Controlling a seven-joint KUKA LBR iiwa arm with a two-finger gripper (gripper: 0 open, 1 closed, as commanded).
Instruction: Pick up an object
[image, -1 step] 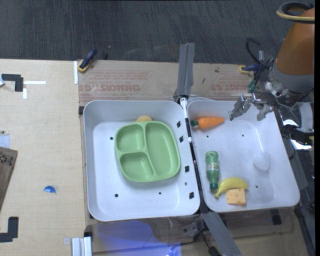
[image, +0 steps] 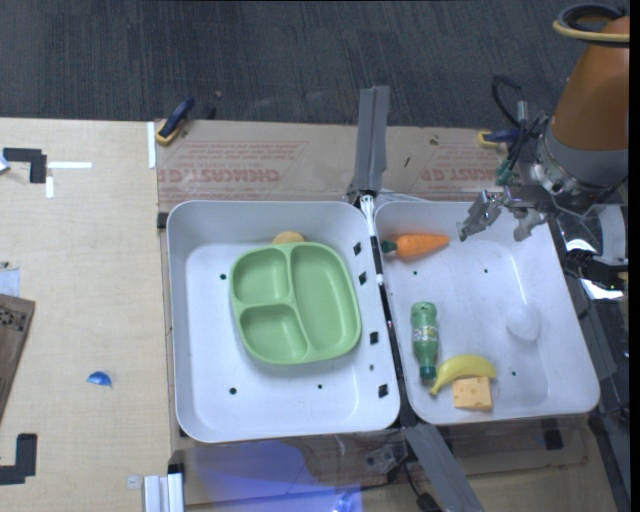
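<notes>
The arm comes in at the upper right of the frame, and its hand (image: 500, 213) hangs over the far right corner of the right bin (image: 560, 395), its two fingers spread apart with nothing between them. Just to the left of it, near the bin's upper edge, lies a toy carrot (image: 418, 244), long axis running left to right, clear of everything else. Lower in the same bin a green bottle (image: 425, 339) lies lengthwise, and below it a banana (image: 462, 370) touches an orange block of cheese (image: 473, 394). The left bin (image: 190, 400) holds a green divided plate (image: 296, 301) with something small and yellow (image: 288, 238) peeking out behind it. To my eye the carrot is the nearest and easiest pick: I would shift the hand left until it sits over the thick middle, turn the fingers to straddle the narrow width, then drop straight down, minding the bin wall close behind it.
</notes>
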